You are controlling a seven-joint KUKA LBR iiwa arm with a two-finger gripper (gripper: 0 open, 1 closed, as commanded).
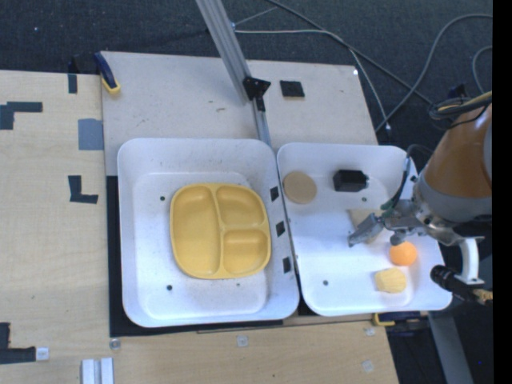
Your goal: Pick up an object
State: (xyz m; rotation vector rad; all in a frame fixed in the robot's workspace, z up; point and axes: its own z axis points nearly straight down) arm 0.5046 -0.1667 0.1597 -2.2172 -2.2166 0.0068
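No words, labels, brand names or numbers can be read anywhere here, on the things or around them.

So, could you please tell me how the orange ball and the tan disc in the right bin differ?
The orange ball is bright orange and round like a sphere, while the tan disc is pale brown and lies flat. The ball sits near the right side of the right bin, just beside the hand; the disc sits at the bin's far left, apart from it. The disc looks wider than the ball. Both rest on the bin floor, ungrasped.
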